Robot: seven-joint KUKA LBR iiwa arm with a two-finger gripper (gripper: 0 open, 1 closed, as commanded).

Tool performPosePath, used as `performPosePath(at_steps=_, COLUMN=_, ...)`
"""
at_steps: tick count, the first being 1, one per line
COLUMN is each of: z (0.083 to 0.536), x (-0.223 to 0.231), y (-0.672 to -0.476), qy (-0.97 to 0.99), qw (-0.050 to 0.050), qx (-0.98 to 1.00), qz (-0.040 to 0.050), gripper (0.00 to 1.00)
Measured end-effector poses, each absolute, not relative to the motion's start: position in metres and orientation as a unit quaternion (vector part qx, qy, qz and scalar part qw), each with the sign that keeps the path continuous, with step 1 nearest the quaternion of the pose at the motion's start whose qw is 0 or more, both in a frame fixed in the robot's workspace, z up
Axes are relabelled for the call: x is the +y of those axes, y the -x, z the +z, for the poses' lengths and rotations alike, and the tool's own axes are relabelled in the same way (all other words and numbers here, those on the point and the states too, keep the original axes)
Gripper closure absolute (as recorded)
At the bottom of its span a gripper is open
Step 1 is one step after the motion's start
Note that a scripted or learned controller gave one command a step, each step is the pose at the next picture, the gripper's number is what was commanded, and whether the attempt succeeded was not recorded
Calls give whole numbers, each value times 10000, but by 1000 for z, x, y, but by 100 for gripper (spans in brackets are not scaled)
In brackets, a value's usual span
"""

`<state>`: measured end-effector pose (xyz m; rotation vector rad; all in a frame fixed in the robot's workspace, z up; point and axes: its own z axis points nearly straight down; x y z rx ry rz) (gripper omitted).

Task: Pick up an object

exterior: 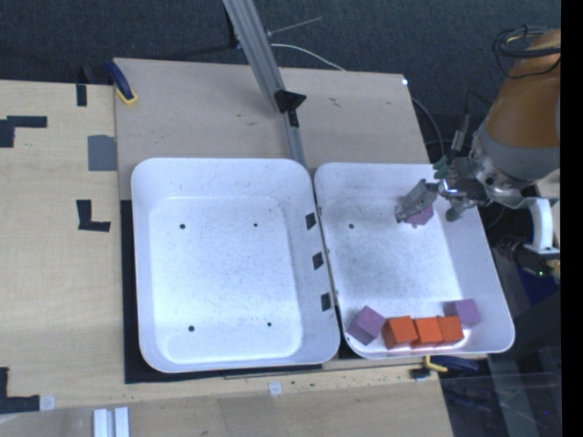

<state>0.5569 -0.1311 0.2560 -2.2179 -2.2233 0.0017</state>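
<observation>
Wooden bench (pixel 55 262) — dark carpet (pixel 109 12)

Gripper over the right bin, a purple block at its tip

The gripper (pixel 417 205) hangs above the right bin (pixel 383 253), a small purple block (pixel 420 215) between its fingers; purple blocks (pixel 368 322) and orange blocks (pixel 422 331) line the near wall.

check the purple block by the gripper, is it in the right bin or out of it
In. The purple block lies within the right bin, beside the gripper, near the rim.

Grey metal post (pixel 262 57) (slanted), blue-yellow clamp (pixel 124 85), black tape marks (pixel 88 215)
</observation>
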Motion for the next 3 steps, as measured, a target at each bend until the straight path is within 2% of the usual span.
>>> performPosePath(at_steps=1, z=233, x=-208, y=-591, qy=7085, qw=-9, qx=-7057, qz=21, gripper=0)
performPosePath(at_steps=2, z=117, x=-208, y=-619, qy=7062, qw=31, qx=-7080, qz=25, gripper=0)
performPosePath(at_steps=3, z=92, x=-208, y=-681, qy=7065, qw=57, qx=-7077, qz=38, gripper=0)
